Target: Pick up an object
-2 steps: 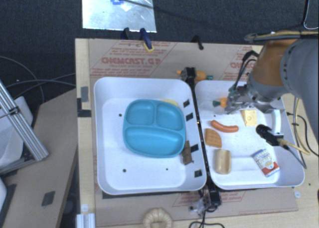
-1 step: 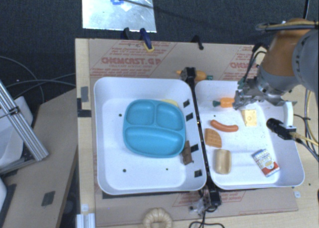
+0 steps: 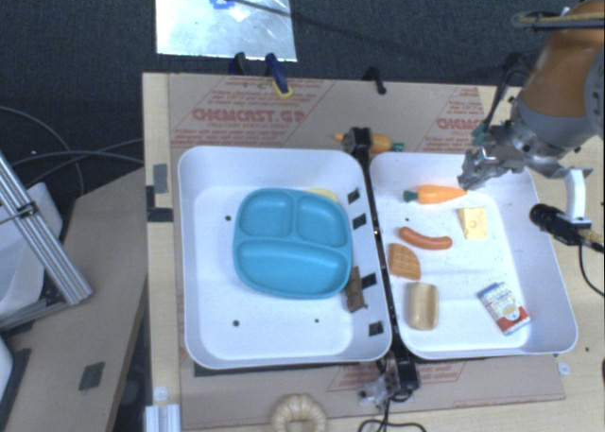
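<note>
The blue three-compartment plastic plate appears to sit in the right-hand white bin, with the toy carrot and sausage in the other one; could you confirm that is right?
Not quite: the camera view shows the blue three-compartment plastic plate in the left-hand white bin. The orange toy carrot and the toy sausage are indeed in the other bin, the right-hand white bin.

silver sheet [image 3: 227, 3] behind bench | blue clamp [image 3: 278, 76] on bench edge | aluminium rail [image 3: 38, 241] at left

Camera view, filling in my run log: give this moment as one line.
arm: over right bin | claw: above carrot, no contact seen | left bin: blue tray | task: nothing lifted yet
</note>
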`<state>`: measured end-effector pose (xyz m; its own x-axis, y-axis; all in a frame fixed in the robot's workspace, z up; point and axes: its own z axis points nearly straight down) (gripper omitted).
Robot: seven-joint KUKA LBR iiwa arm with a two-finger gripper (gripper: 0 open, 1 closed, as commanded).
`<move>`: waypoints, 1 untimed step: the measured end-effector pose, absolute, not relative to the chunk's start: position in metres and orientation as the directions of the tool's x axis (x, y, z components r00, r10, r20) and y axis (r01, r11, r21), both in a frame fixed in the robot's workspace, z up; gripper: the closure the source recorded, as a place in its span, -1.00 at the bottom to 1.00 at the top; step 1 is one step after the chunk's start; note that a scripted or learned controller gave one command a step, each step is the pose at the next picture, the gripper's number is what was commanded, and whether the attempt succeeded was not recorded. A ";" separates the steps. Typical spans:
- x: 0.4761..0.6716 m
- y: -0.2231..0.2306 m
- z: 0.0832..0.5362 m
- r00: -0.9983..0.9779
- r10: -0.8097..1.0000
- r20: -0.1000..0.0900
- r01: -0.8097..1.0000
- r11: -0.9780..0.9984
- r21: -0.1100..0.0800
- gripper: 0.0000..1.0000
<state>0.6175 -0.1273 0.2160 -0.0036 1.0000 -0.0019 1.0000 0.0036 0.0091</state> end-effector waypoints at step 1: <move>0.619 -0.127 0.225 -0.004 1.000 0.000 1.000 0.004 0.004 1.00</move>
